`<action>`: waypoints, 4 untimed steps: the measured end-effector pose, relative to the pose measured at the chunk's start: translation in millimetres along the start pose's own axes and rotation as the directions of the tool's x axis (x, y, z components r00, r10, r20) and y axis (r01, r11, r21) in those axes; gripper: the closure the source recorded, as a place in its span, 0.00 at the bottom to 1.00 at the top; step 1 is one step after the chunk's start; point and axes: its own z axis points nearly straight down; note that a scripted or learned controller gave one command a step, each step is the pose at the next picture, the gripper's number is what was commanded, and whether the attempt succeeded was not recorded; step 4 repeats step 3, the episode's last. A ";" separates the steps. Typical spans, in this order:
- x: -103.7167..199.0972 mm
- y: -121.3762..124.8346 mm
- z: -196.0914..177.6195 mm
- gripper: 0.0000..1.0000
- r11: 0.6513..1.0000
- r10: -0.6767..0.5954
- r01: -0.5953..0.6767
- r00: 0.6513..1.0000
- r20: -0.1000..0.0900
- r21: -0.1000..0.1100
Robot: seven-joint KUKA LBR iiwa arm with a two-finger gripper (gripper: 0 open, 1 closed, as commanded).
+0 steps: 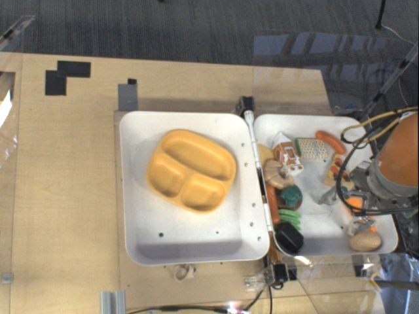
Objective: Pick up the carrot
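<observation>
The carrot (270, 205) lies along the right bin's (314, 246) 9 o'clock wall, well apart from the gripper (355, 205) at 3 o'clock (opening state cannot be told), so approach appears pending: traverse toward 9 o'clock, then descend.

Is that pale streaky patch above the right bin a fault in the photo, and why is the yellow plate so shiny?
Camera view: the patch looks like glare on a clear panel, not a fault; the plate has soft highlights from overhead light; the left bin is shadowed along its near wall; small items in the right bin blur together.
</observation>
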 end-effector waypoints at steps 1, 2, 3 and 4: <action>3.4 4.1 0.4 0.00 0.980 -0.197 0.197 0.980 0.000 -0.003; 5.6 5.1 0.9 0.00 0.905 -0.426 0.426 0.905 -0.002 -0.005; 3.0 18.5 0.8 0.00 0.758 -0.653 0.653 0.758 -0.003 -0.006; 3.0 18.5 0.8 0.00 0.758 -0.653 0.653 0.758 -0.003 -0.006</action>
